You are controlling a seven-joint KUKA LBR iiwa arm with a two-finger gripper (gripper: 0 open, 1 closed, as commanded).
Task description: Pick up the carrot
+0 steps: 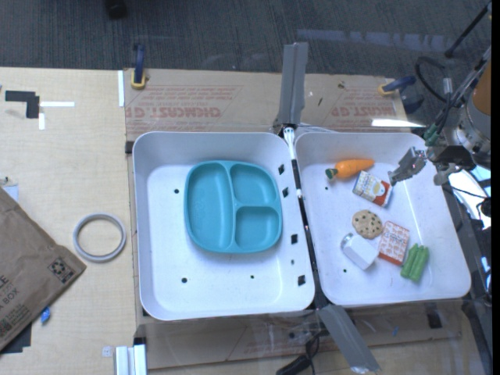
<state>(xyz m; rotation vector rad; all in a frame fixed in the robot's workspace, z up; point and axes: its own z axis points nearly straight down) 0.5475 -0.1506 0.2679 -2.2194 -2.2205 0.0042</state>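
You're looking at two bins sitting side by side: left bin (pixel 156 233), right bin (pixel 445 233). A divided tray (pixel 233 207) is lying in the left bin, about centre. In the right bin, the carrot (pixel 351 166) is lying toward the far edge, a small carton (pixel 371 187) just in front of it. The gripper (pixel 408 165) is hanging right of the carrot, apart from it. A cookie (pixel 366 223) is sitting mid-bin, a packet (pixel 394 243) to its right. A tape ring (pixel 99 236) is lying on the bench left of the bins.
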